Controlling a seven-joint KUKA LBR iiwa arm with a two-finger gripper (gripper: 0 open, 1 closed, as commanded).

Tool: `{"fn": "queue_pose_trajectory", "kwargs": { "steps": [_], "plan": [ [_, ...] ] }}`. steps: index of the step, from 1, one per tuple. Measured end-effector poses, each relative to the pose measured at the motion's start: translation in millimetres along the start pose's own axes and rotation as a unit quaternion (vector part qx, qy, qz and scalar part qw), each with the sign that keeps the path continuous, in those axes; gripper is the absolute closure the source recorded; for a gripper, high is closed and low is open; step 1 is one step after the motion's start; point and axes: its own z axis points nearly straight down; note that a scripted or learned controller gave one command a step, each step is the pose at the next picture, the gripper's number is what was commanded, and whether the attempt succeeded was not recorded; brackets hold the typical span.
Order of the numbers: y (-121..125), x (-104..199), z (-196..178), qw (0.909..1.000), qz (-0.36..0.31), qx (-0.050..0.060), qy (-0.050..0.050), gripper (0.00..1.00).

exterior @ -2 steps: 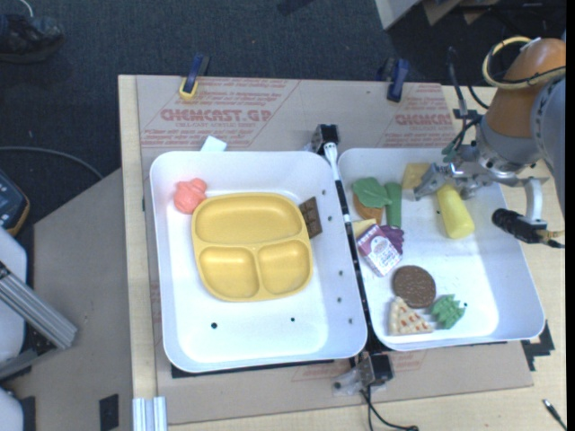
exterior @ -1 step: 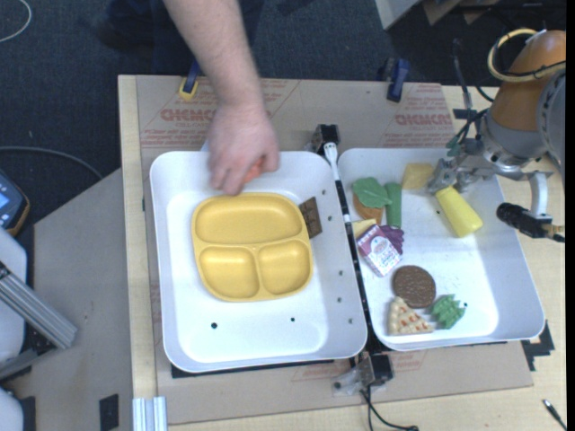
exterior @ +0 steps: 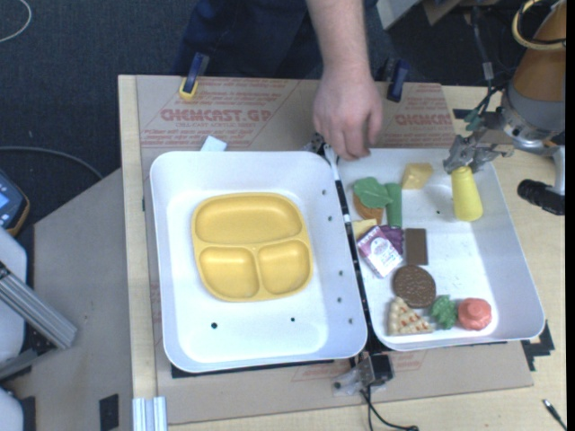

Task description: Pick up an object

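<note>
Toy foods are spread in the right bin; at one o'clock, a yellow bottle is grasped by the gripper.

Gripper low — right side

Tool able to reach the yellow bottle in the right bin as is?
Probably yes. The tool hovers just above the yellow bottle, nothing lies between them, and the person's hand is off at the bin's far corner.

Person's hand blocking bins' rear joint, toys crowding right bin
</note>
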Motion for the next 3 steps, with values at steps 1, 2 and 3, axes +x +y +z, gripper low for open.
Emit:
{"fn": "queue_pose_trajectory", "kwargs": {
  "steps": [1,2,3],
  "plan": [
    [5.6,6.6,-62.6,1.0000,0.000,0.000,0.000,1.00],
    [6.5,6.5,-63.6,1.0000,0.000,0.003,0.000,1.00],
    [-10.1,61.0,-56.5,1.0000,-0.001,0.006,0.003,1.00]
  ]
}}
